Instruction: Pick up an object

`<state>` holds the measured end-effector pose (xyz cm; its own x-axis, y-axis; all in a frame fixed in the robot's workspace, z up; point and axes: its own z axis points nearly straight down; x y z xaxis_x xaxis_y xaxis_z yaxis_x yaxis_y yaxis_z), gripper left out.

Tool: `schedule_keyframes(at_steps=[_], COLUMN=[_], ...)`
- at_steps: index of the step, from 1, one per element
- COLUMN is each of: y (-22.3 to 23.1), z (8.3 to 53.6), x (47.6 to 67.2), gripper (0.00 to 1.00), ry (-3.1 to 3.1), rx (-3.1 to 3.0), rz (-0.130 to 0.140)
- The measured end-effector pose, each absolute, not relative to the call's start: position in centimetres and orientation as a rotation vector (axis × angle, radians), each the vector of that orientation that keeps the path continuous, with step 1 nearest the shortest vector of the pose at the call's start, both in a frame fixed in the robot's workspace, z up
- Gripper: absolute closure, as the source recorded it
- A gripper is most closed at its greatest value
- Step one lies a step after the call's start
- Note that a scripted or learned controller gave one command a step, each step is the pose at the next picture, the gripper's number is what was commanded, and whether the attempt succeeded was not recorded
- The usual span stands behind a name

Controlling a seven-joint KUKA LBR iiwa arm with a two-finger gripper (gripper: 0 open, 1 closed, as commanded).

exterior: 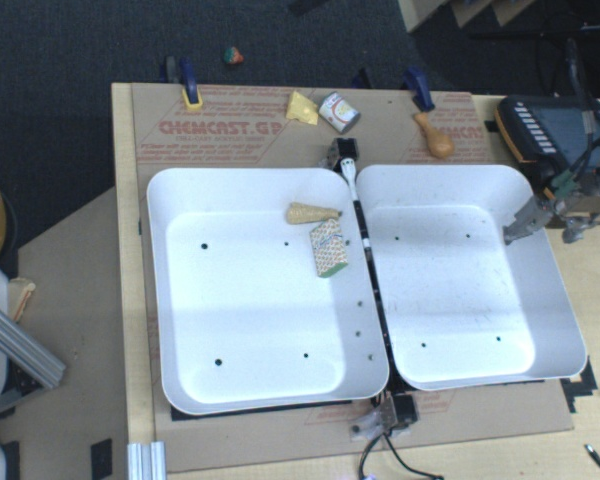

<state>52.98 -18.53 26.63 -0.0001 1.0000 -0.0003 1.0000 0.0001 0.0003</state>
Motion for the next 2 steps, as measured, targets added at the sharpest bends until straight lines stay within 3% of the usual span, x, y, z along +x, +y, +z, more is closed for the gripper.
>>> schedule_keyframes(at_steps=[1,2], y=[-18.5,-18.9], z=[27.7,40.3], x=[53.0,51.0], gripper=[1.00,1.00], ry=[2.220,2.212], rx=[2.218,2.210], rz=[0.002,0.011])
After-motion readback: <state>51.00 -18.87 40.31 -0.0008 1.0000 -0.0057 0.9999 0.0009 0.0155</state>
